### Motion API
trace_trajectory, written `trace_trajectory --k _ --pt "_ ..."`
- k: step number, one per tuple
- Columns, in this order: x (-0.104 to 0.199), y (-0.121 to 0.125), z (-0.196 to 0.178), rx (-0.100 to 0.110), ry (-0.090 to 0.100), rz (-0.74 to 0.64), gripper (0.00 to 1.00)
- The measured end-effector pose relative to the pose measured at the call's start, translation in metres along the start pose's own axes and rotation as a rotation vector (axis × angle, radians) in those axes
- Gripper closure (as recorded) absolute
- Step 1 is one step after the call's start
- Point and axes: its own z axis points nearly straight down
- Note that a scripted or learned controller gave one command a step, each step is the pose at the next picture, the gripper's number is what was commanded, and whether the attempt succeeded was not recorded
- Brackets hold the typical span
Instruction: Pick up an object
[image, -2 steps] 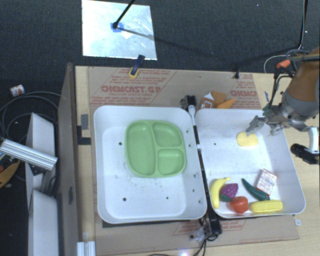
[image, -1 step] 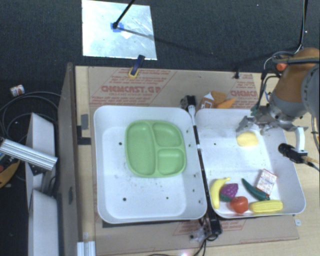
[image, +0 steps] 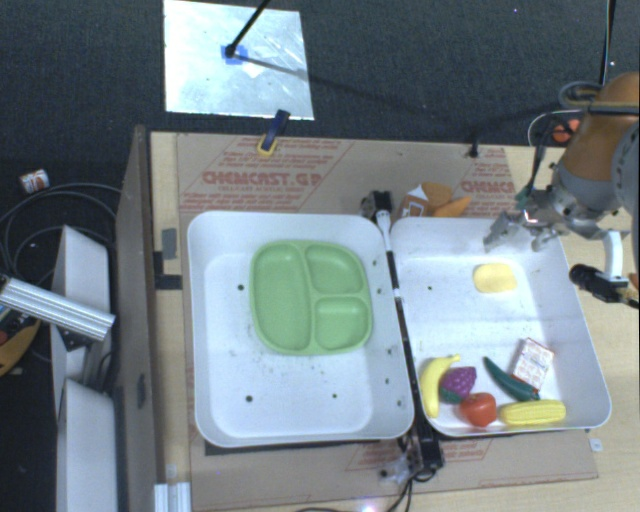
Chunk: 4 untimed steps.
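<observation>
A grey arm with an orange band reaches in from the right over two shallow white bins set side by side on a bench, its gripper (image: 522, 232) poised above the far edge of the right bin (image: 575, 330). The two fingers stand spread apart with nothing between them. Just in front of the gripper, apart from it, a pale yellow lump (image: 494, 278) lies alone on the bin floor in the far half. The rest of the toy food is crowded along the near wall of the same bin: a banana (image: 434, 379) leans up at the left of the group, a purple bunch of grapes (image: 459, 380) sits just beside it, a red tomato (image: 479, 408) touches the grapes from the front, a dark green pepper (image: 507, 378) lies at a slant behind a yellow corn cob (image: 532, 411), and a small printed box (image: 532, 361) stands tilted at the right of the pepper. The left bin (image: 225, 400) holds a light green divided plate (image: 309, 297) with three compartments, lying flat near its middle. Beyond the bins, an orange object (image: 438, 203) rests on the brown cardboard (image: 250, 170) that covers the bench top.
</observation>
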Motion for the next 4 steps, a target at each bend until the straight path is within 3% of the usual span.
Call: trace_trajectory --k 2,3,4 --pt "0.016 -0.026 0.003 0.006 0.001 0.004 0.0" --pt "0.001 -0.015 0.039 0.003 -0.001 0.004 0.0" --pt "0.0 -0.02 -0.056 -0.005 -0.002 0.004 0.0"
